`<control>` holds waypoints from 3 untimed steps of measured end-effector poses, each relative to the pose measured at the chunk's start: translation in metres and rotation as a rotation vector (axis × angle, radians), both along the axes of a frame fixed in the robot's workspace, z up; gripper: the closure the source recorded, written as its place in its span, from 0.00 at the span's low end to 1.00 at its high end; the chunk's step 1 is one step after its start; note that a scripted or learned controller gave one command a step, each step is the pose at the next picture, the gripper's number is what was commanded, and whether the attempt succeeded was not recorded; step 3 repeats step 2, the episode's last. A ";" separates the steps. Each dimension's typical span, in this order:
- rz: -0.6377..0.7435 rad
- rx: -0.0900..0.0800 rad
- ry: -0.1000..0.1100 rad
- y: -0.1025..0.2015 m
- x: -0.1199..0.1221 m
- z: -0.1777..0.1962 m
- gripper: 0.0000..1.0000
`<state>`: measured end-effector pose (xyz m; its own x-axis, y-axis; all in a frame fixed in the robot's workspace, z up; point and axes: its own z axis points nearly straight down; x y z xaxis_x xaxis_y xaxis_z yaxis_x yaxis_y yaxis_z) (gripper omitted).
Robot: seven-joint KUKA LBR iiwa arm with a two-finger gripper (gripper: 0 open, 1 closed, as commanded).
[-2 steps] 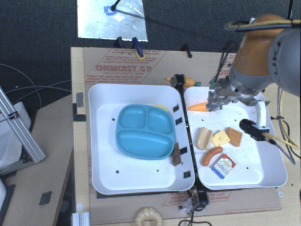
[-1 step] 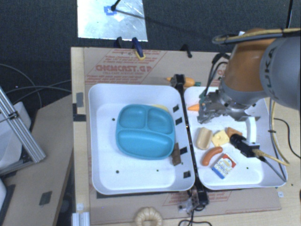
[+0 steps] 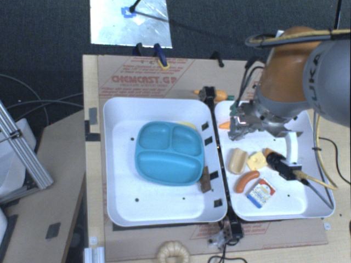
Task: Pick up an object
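We are at the approach: our gripper (image 3: 239,126) hangs low in the right bin (image 3: 315,199), above the bread piece (image 3: 237,160) and sausage (image 3: 246,181). Jaws' state: cannot tell. Next, descend squarely onto one item.

Two white bins, left (image 3: 118,163) and right (image 3: 312,199); one blue divided plate (image 3: 169,152); one sausage (image 3: 247,181); one bread piece (image 3: 237,160); one cheese chunk (image 3: 256,161); one small packet (image 3: 260,193); one carrot bit (image 3: 224,125).
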<state>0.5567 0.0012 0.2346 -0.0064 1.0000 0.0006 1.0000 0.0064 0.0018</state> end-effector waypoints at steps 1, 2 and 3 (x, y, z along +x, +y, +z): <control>-0.003 -0.001 0.002 0.004 0.000 -0.019 1.00; -0.005 0.000 0.000 -0.006 0.000 -0.002 1.00; -0.005 0.000 0.000 -0.006 0.000 -0.002 1.00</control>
